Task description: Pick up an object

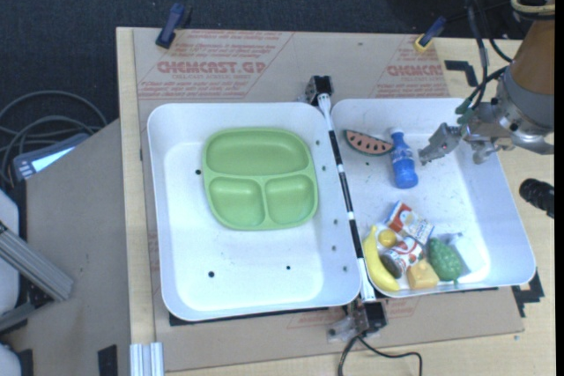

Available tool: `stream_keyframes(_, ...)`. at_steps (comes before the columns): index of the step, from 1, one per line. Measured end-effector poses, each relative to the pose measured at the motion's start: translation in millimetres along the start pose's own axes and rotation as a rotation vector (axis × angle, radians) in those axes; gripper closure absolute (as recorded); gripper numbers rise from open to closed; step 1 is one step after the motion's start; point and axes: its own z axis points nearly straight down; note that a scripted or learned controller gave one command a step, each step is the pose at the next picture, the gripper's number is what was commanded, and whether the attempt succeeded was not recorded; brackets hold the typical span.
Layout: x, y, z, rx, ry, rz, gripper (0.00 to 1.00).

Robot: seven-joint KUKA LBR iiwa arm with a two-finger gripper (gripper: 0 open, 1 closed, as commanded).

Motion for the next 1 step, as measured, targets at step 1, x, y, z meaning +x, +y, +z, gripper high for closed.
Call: stream_keyframes(1, 11.1, 37.5, 66.0, 0.003, 0.001, 0.000, 0.00)
